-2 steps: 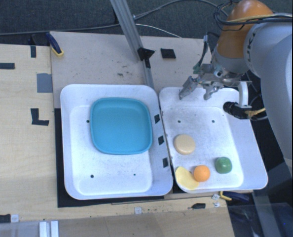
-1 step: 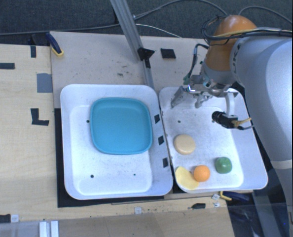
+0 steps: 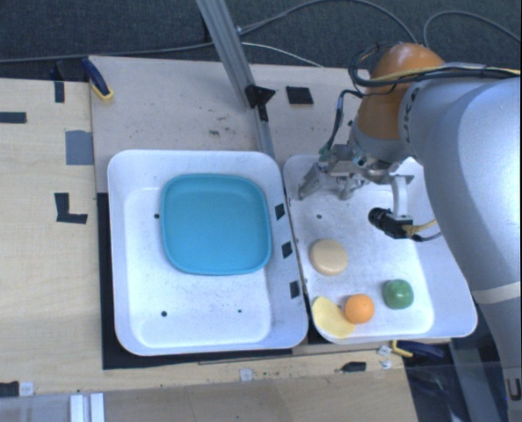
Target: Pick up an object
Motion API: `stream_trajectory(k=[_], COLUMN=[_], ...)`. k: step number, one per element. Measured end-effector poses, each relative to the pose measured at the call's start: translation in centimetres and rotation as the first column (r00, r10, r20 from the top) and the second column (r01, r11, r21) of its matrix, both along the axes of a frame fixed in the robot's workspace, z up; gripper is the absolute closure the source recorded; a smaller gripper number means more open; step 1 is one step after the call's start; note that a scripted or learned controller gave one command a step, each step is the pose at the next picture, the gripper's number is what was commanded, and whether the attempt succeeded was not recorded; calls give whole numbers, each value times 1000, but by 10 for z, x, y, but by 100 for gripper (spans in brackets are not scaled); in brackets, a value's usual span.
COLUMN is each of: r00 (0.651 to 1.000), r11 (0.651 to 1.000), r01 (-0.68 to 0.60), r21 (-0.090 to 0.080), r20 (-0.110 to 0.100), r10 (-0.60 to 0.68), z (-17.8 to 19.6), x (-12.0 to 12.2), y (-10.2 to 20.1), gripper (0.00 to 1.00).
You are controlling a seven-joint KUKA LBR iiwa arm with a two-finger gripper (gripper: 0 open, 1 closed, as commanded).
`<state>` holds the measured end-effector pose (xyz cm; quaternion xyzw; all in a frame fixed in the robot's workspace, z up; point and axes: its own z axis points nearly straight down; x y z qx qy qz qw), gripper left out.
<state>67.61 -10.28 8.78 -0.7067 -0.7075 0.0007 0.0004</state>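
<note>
- I see the blue plate in the left bin: stiff, flat, hard to grip.
- In the right bin, the beige round piece looks light, smooth; take across its sides.
- The gripper hovers near the far wall, released, holding nothing.

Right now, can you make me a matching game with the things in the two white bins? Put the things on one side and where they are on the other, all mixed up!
Things:
1. blue plate
2. orange ball
3. green ball
4. beige round thing

Places:
A. right bin, near the middle, above the yellow piece
B. left bin
C. right bin, touching the yellow piece at the front edge
D. right bin, front right part, to the right of the orange ball

Right pairs: 1-B, 2-C, 3-D, 4-A
</note>
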Motion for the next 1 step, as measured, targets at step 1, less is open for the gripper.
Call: stream_trajectory(k=[1], r00=[1000], r11=[1000], r01=[0], r21=[0], r20=[2], r10=[0], z=[11], x=[0], y=[0], gripper=[100])
